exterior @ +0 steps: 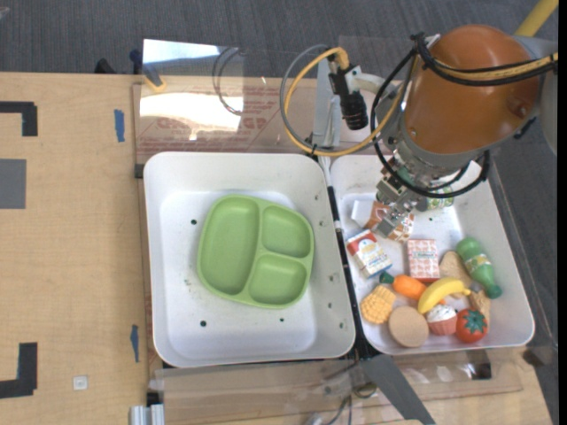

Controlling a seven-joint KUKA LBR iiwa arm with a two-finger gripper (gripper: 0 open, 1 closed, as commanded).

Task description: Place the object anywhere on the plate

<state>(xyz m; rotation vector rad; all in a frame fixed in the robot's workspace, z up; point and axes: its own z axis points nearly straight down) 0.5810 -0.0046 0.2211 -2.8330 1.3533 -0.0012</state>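
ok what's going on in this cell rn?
The arm is reaching in over the right bin, with its hand low above the toy food pile there: banana, tomato, green bottle, small cartons. Whether it has grabbed anything can't be told from this angle. The green plate sits in the left bin with nothing on it, so no placement yet.

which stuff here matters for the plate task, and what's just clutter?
Belongs to the job:
- green plate, in the left bin
- gripper, over the right bin
- toy food pile in the right bin, source of the object

Lying about:
- blue tape on the cardboard
- yellow cable behind the bins
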